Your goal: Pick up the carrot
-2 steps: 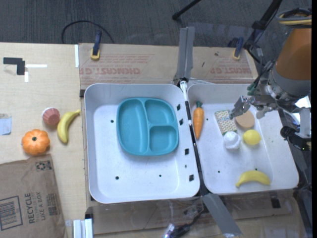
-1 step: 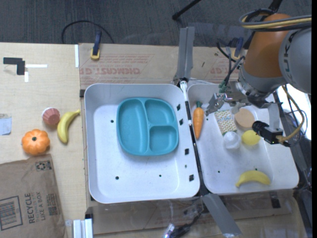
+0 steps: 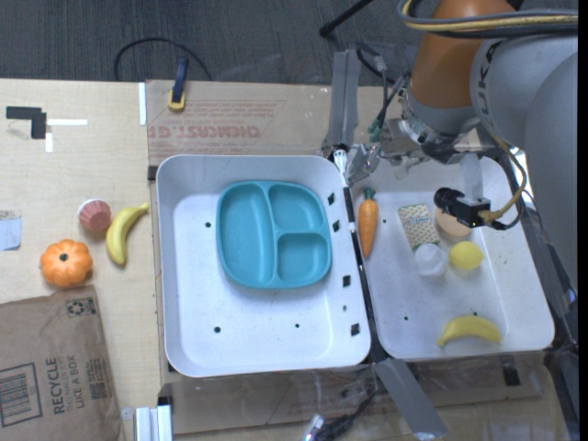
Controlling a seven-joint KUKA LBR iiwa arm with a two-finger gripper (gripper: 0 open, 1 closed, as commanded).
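Note:
The orange carrot point(image 3: 367, 225) with a small green top lies lengthwise in the right bin point(image 3: 514, 338), close against its left wall. My gripper point(image 3: 356, 164) hangs at the bin's back left corner, just behind the carrot's green end and apart from it. Nothing shows in the gripper. The grey arm with its orange band point(image 3: 459, 39) reaches in from the upper right.
A lemon point(image 3: 467, 256), a banana point(image 3: 469, 331), a clear cup point(image 3: 429, 261), a patterned packet point(image 3: 416, 224) and a tan round piece point(image 3: 452, 225) share the right bin. A blue divided plate point(image 3: 275, 235) sits in the left bin point(image 3: 184, 338). A pumpkin point(image 3: 66, 263), banana point(image 3: 124, 233) and cupcake point(image 3: 95, 216) lie on the bench.

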